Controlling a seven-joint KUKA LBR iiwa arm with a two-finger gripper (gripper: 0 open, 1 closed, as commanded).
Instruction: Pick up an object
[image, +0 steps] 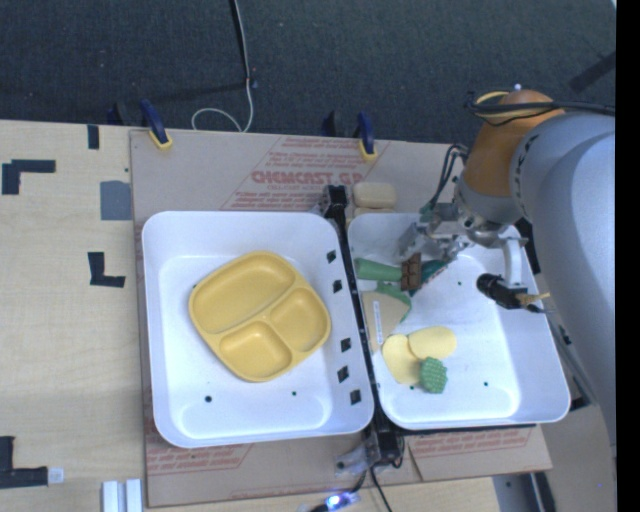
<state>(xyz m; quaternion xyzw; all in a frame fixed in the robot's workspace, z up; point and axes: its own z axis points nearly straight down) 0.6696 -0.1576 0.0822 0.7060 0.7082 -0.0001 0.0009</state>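
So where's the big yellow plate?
The yellow plate lies in the middle of the left bin, across the divider from the right bin, where the little yellow and green toys sit.

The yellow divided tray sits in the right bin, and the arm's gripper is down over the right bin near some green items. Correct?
Not quite. The camera view shows the yellow tray in the left bin, not the right one. The rest holds: the gripper is down over the right bin, beside the green items.
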